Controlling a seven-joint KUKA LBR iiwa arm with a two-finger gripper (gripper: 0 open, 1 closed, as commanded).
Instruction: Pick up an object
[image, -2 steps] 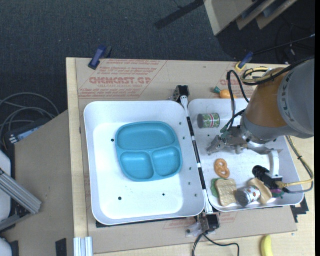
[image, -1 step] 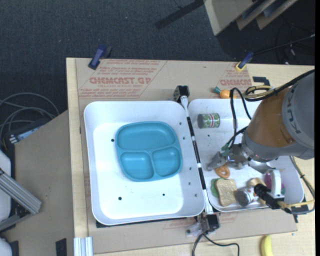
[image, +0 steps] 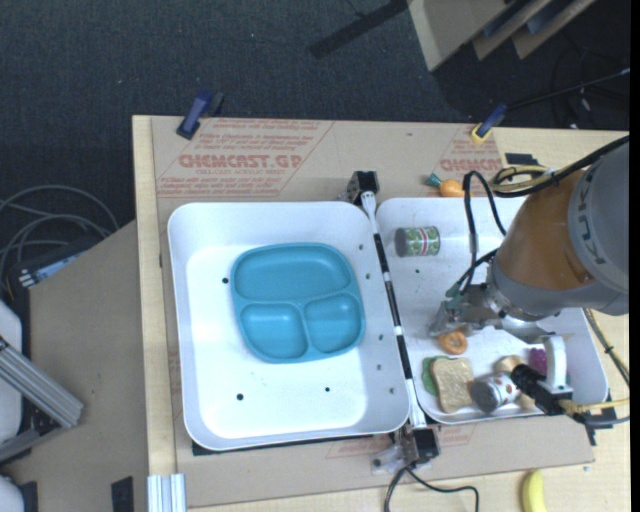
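Hovering low over the right bin (image: 425, 290), the gripper (image: 455, 318) hangs from the grey arm (image: 560, 250) that comes in from the view's right. The view does not let me tell whether it is spread wide or closed narrow, and nothing can be seen held in it. A small orange round object (image: 455, 343) lies on the bin floor just beside the gripper, on the side nearer the front of the bench. Whether the two touch cannot be told. Further out on that same near side lies a slice of bread (image: 452, 381), with a green piece (image: 428, 375) showing at its left edge. Just right of the bread is a grey cylinder (image: 486, 394) on its side. A pink thing (image: 540, 357) lies to the gripper's right and a little nearer the front. On the gripper's far side, well apart from it, a green-labelled can (image: 417, 241) lies on its side. To the gripper's left, past the wall between the bins, the left bin (image: 200, 300) holds a blue divided plate (image: 298, 300).
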